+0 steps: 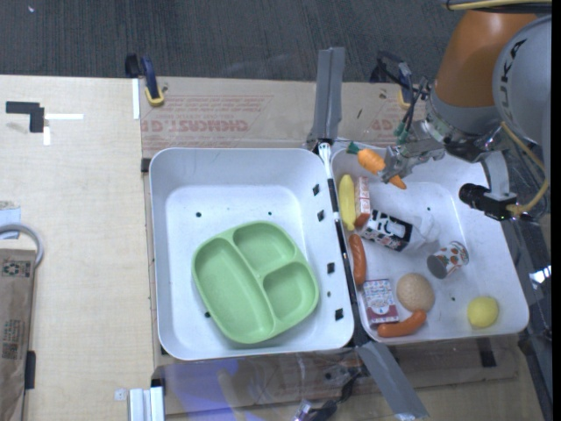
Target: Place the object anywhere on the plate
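A light green divided plate (pixel 254 281) lies in the left bin (pixel 175 235), toward its front. My gripper (pixel 394 168) hangs over the far left corner of the right bin (pixel 504 235). It is shut on an orange carrot (pixel 372 159). The carrot's thick end sticks out to the left of the fingers and its tip pokes out below them. The arm's orange band (pixel 469 51) and grey wrist rise to the upper right.
The right bin holds a yellow banana (pixel 347 200), a black-and-white carton (pixel 387 229), a sausage (pixel 357 259), a small can (pixel 448 259), a bread roll (pixel 415 291), a lemon (pixel 482 311), a red packet (pixel 378 298) and another sausage (pixel 402 324). A metal divider (pixel 330 95) stands between the bins.
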Motion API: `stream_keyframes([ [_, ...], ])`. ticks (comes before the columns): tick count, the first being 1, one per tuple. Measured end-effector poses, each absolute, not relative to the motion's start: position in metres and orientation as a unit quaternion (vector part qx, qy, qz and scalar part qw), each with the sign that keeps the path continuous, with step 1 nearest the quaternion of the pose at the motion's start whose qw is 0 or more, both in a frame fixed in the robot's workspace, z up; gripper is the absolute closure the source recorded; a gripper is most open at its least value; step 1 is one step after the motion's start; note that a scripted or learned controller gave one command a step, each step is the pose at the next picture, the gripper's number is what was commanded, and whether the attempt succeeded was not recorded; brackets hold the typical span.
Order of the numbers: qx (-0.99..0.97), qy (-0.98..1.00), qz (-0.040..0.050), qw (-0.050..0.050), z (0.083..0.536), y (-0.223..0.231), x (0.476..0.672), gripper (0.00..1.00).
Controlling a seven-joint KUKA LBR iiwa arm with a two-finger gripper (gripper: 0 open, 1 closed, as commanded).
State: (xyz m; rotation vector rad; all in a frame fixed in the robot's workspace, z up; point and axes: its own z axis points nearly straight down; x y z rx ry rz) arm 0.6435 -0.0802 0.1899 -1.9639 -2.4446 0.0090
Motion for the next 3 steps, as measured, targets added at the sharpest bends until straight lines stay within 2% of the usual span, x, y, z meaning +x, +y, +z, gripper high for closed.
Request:
stream_keyframes([
  [1,-0.625,-0.781,0.0005,0.000,0.191,0.009,0.602,1.00],
  [2,-0.642,-0.767,0.0022,0.002,0.106,0.142,0.568,1.00],
  [3,-0.642,-0.767,0.0023,0.003,0.106,0.142,0.568,0.00],
])
